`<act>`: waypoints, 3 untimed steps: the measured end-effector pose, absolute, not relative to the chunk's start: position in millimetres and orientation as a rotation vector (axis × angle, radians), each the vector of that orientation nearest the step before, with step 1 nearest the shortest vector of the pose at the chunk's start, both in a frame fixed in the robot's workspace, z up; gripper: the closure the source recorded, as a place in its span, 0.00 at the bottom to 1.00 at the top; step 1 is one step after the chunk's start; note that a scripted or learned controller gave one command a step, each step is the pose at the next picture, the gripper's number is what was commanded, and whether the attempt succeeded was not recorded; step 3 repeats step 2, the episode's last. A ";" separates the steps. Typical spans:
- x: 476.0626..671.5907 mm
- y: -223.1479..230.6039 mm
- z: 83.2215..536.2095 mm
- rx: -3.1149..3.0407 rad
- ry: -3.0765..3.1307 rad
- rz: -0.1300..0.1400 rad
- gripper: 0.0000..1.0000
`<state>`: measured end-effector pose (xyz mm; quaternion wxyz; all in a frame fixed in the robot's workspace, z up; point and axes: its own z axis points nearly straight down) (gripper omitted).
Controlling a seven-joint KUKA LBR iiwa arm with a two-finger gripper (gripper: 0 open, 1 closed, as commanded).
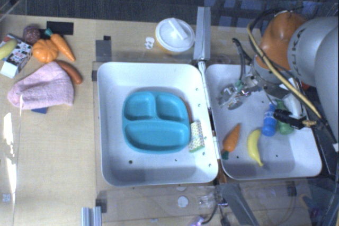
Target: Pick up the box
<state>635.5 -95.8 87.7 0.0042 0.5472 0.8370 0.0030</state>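
The gripper (233, 95) hovers at the upper left of the right bin (296, 162); finger state unclear. The box (196, 136) lies half tucked behind the tray (155, 121).

Tool (231, 97) hung over the right bin (296, 164) near its upper left, above a toy carrot (231, 139), banana (255, 146) and blue bottle (269, 123), while the left bin (111, 114) held a blue divided tray (156, 121) with a small patterned box (196, 136) against its right edge.
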 end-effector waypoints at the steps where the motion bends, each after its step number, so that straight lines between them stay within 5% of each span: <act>1: 629.0 -91.5 87.9 2.210 2.223 0.009 0.00; 2: 631.5 -91.3 101.1 2.201 2.222 0.015 1.00; 3: 631.5 -91.3 101.1 2.201 2.222 0.015 1.00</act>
